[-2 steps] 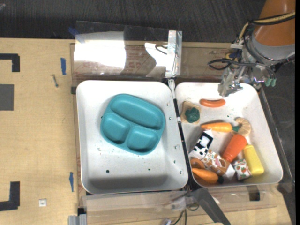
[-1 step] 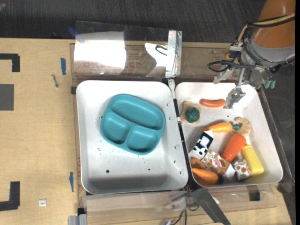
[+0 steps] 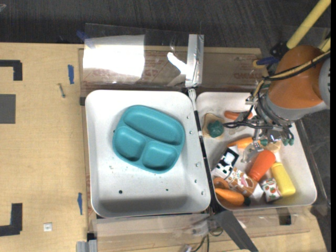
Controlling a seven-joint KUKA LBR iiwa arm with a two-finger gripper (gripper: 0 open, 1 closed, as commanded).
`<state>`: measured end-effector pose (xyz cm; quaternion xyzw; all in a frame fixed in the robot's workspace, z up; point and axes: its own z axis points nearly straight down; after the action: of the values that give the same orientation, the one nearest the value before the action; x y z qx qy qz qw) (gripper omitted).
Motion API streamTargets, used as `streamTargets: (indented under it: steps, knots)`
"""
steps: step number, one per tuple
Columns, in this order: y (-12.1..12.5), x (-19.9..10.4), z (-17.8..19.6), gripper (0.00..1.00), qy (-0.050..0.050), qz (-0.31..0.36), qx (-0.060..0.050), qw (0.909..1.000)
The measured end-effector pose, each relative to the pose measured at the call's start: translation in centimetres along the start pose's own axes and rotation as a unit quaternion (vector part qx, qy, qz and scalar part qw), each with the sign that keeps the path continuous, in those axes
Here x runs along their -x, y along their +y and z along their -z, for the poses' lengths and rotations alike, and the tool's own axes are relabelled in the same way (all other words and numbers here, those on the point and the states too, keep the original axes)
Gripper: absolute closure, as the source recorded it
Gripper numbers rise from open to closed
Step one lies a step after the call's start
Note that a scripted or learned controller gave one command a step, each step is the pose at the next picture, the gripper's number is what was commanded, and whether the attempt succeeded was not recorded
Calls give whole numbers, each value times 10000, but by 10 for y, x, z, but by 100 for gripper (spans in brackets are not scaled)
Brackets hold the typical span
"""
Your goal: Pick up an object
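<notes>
Toy pile sits in the right bin (image 3: 307, 190), crowded toward its near left. Nearest: orange carrot (image 3: 229, 195) on the near rim, small printed box (image 3: 270, 189), yellow bottle (image 3: 283, 178). Then orange bottle (image 3: 261, 164), black-and-white cow-print item (image 3: 226, 161). Farther: teal ball (image 3: 215, 128). Jaws (image 3: 261, 140) low above the orange bottle; spread or pressed together, cannot tell. Left bin (image 3: 100, 156) holds a teal divided plate (image 3: 148, 138).
</notes>
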<state>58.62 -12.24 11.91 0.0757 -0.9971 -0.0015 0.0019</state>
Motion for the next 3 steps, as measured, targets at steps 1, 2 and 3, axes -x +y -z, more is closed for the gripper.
streamTargets:
  steps: [1,2,3]
  knots:
    - [-21,-14,-30,0,-70,-227,-19,9997]
    - [-21,-10,-17,100,-131,-227,-34,9997]
    - [2,38,130,100,-115,-561,-32,9984]
